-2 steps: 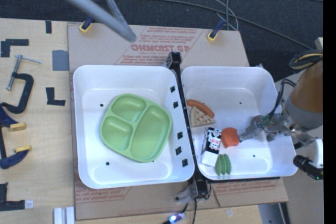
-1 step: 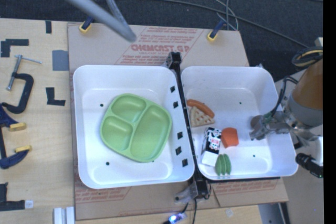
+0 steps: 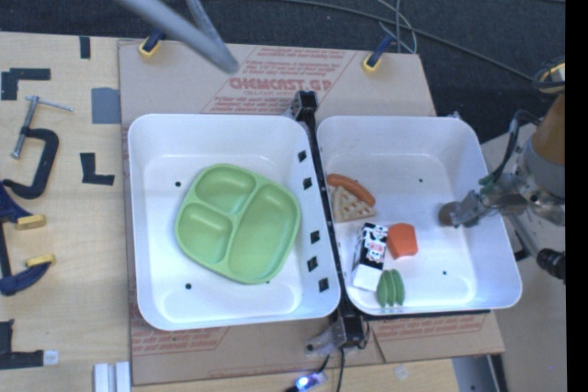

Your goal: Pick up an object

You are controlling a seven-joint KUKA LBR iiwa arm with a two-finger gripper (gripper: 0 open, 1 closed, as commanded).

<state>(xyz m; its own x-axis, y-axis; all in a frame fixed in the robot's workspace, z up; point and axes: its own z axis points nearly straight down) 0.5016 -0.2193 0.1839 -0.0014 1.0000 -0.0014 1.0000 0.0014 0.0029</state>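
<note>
At the far left of your bench you have a black C-clamp (image 3: 35, 162) lying on the wood, well clear of the bins. Next comes the left bin (image 3: 152, 225), and in it a green divided plate (image 3: 239, 222) lies flat near the middle. Across the black divider, the right bin (image 3: 459, 151) holds your pickable things, all bunched at its left side: a hot dog (image 3: 352, 188) touching a pizza slice (image 3: 346, 206), below them a small milk carton (image 3: 371, 253) with an orange block (image 3: 402, 240) just beside it, and a green pea pod (image 3: 390, 287) lowest of the group. To the right, the gripper (image 3: 455, 213) sits low at the bin's right side, apart from those items; whether it is parted or closed you cannot tell, and nothing shows in its grasp.
</note>
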